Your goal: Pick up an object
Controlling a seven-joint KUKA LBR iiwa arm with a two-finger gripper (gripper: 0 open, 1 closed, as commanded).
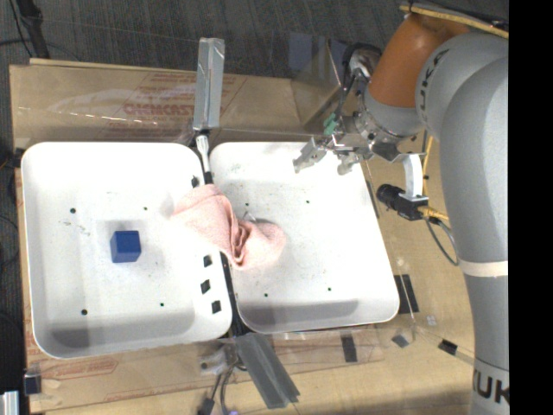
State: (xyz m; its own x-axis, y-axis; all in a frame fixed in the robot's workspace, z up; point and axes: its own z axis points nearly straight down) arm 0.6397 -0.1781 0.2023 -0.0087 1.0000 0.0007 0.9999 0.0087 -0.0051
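A small blue cube (126, 245) rests on the floor of the left bin (52, 309). A crumpled pink cloth (232, 224) lies draped over the divider between the two bins, with most of it in the right bin (346, 258). My gripper (326, 162) hovers above the far edge of the right bin, up and to the right of the cloth. Its fingers (304, 160) are spread open with nothing between them.
The grey arm (467, 145) with its orange band (402, 59) fills the right side. A black connector and cable (404, 202) hang by the right bin's right rim. A metal bracket (210, 85) stands behind the bins on brown cardboard (104, 102).
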